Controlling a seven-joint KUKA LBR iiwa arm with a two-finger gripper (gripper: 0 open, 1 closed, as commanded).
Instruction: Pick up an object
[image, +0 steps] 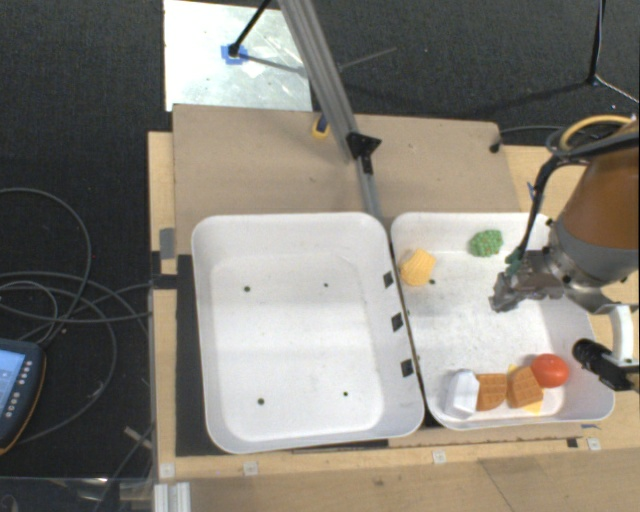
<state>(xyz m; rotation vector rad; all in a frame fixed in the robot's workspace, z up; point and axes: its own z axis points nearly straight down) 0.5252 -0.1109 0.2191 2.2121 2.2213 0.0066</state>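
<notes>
The gripper (503, 297) hangs over bare bin floor (470, 320), nothing held; its opening I can't tell. Descending here, it'd likely grab nothing, with the green piece (486, 242) well aside.

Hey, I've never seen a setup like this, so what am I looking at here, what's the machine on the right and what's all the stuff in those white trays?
This is one camera fixed above a bench, looking down at a slant. The grey and orange shape on the right is a robot arm; its gripper is the dark part at its end, over the right bin. Nothing can be seen held in it.

That bin holds small toy-like objects: a yellow piece near its left wall, a green lump near the back, and along the front a white object, two orange-brown blocks and a red ball. The left bin sits beside it. The arm's job is to pick something up.
</notes>
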